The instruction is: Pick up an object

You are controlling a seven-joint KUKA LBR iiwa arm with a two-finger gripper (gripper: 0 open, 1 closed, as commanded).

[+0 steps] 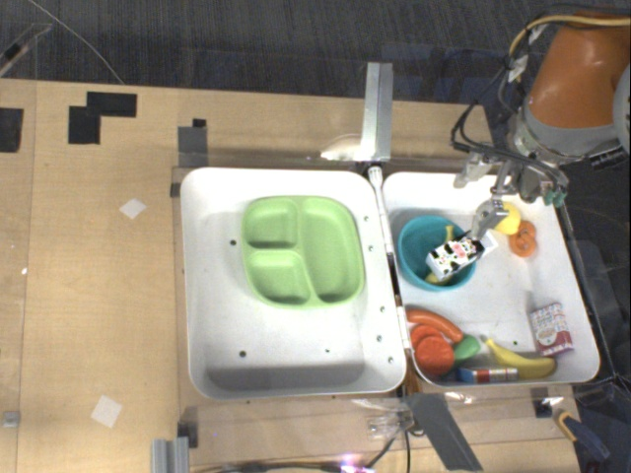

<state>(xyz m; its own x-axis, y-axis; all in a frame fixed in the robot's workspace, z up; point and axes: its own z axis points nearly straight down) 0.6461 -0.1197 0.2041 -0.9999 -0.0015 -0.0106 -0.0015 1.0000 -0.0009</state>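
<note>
My gripper [489,217] hangs over the right bin [582,294], near its back, just off the right rim of a teal bowl [419,244]. A black-and-white spotted box [454,257] lies tilted in that bowl, with its upper right end directly below the gripper. Whether the two touch is unclear. A yellow piece [509,225] and an orange piece [524,240] sit just right of the gripper. The arm's orange band [580,67] rises at the top right.
At the right bin's front lie red-orange toy food [432,339], a green piece [466,347], a banana [523,360], a marker [485,373] and a red-and-white packet [550,327]. The left bin [212,294] holds a green divided plate [301,249]. A metal post [378,116] stands behind the bins.
</note>
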